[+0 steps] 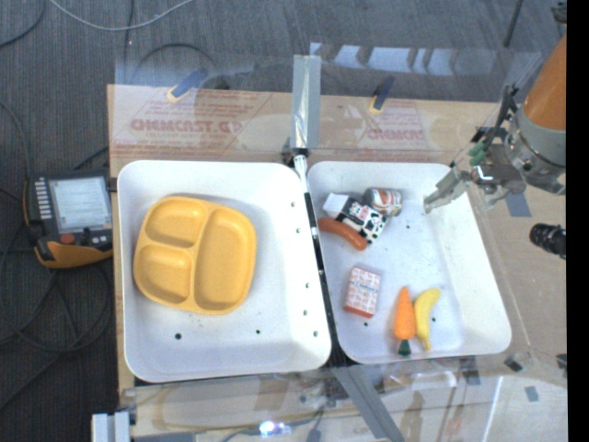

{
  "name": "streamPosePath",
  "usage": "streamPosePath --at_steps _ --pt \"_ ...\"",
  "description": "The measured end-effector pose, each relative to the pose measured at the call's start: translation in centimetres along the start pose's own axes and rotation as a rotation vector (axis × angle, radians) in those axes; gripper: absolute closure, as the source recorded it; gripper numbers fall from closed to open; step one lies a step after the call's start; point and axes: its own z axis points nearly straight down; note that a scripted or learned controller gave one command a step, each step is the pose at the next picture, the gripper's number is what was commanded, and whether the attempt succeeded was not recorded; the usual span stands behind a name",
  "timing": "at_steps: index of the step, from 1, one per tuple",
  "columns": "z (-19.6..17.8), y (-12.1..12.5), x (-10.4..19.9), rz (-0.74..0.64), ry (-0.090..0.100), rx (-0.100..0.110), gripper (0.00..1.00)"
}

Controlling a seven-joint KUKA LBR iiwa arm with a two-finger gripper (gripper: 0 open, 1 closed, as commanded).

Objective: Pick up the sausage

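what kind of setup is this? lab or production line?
Most likely a research lab pick-and-place bench: two white bins on a plywood board with clear guards, toy food such as a sausage and banana, loose cables and a teach pendant on carpet.

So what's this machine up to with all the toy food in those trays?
A grey robot arm with an orange band reaches in from the right, its claw hovering over the upper right of the right-hand white bin. It is meant to pick up the reddish-orange toy sausage, which lies untouched near that bin's left wall, beside a black-and-white cow-patterned toy. An orange carrot and yellow banana lie nearer the front. The left bin holds a yellow divided plate.
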Motion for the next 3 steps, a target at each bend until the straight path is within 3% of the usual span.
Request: streamPosePath --at_steps 1,2,3 --pt "15.0 2.3 4.6 -0.095 0.001 0.001 0.00" --pt "19.1 4.9 6.8 -0.313 -0.008 -0.011 0.00" --pt "18.1 5.0 6.9 -0.312 -0.005 -0.014 1.00"
